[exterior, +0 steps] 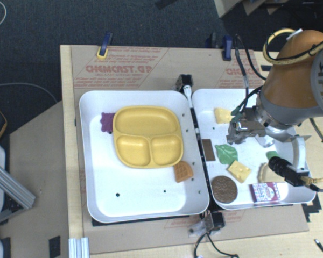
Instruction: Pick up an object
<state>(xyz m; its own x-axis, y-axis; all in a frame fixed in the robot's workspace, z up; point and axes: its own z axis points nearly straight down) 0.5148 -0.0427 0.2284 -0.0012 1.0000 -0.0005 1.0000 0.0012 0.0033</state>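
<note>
- Right bin, near edge: brown round disc at 7 o'clock, pink-and-white packet at 5 o'clock
- Mid bin: yellow wedge just beside green leaf piece; brown strip at 9 o'clock
- Gripper hangs above the leaf piece; finger state cannot be told
- Far corner: pale yellow block at 11 o'clock
- Left bin: yellow divided plate, orange waffle piece at its 5 o'clock, purple item at its 9 o'clock

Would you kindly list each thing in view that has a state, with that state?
Yellow tray: upright, compartments bare, in the left bin.
Purple piece: tucked against the tray's left edge.
Waffle piece: lying at the tray's lower right corner.
Green leaf: lying loose, right bin.
Pincer: hovering above the leaf.
</note>
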